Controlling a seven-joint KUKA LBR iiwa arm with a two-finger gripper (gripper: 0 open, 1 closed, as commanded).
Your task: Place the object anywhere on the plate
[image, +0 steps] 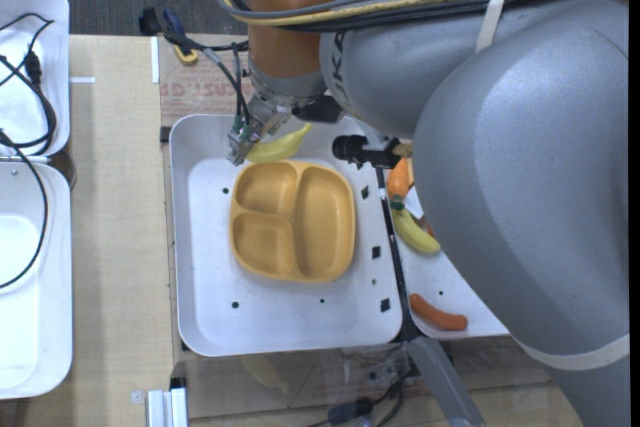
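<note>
In the camera view, the gripper (250,130) is seen just above the plate's (295,220) upper-left rim; whether it is wide or narrow cannot be told. A yellow banana (278,146) lies touching it, beside the plate's upper edge.

bare plate (295,220) compartments, tool (250,137) at rim

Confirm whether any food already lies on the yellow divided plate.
No: the plate shows three bare compartments; the banana sits just beyond its far rim.
</note>
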